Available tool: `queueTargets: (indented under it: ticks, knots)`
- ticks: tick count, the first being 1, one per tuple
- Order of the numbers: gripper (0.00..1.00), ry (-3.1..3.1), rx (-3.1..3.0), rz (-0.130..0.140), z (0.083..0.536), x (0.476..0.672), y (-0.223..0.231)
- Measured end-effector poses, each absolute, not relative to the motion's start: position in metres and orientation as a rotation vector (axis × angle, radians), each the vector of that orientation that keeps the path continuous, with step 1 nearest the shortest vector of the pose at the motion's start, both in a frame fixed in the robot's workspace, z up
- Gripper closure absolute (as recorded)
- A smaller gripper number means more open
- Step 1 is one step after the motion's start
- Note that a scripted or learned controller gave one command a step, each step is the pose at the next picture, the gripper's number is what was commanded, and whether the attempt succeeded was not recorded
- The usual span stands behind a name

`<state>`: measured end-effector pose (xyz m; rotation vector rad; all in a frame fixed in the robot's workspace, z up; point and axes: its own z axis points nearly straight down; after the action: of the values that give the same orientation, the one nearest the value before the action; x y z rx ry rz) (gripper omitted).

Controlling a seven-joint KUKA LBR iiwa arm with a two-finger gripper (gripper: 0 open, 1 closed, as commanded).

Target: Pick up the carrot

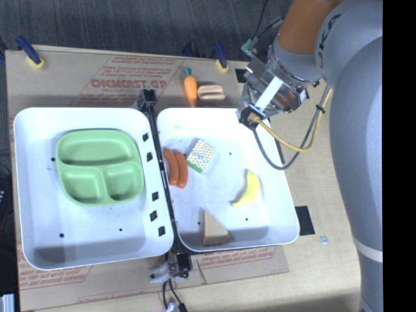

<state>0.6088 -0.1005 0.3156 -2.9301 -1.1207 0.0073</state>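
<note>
- The carrot (190, 88) lies on the cardboard sheet (123, 77) just outside the right bin (276, 194), past its far rim and close to its far left corner. It is orange, and its green top points away from the bin.
- A tan bun-like piece (210, 93) sits just beside the carrot, also outside the right bin along the same far rim.
- The gripper (281, 98) hangs over the far right corner of the right bin, with the grey arm and its orange band rising behind it. It is apart from the carrot, with the bun-like piece between them.
- Whether the gripper is spread or closed cannot be told from this angle. Nothing is seen held in it.
- Inside the right bin, two orange-red sausages (175, 168) lie side by side against its left wall.
- A small patterned box (201, 156) rests just beside them, nearer the bin's middle.
- A banana (247, 190) lies toward the right bin's right wall.
- A brown wedge (213, 229) sits at the bin's near rim.
- The left bin (32, 174) touches the right bin's left side, and black clips run down the seam.
- A green divided plate (99, 166) lies flat in that bin.
- The worktop (318, 194) shows bare and tan to the right of the right bin.
</note>
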Motion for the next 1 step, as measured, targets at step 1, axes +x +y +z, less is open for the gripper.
queueTargets:
  ticks: [1]
  knots:
    - [1.00,-0.489,-3.100,0.010,0.3078,0.4978,-0.0693]
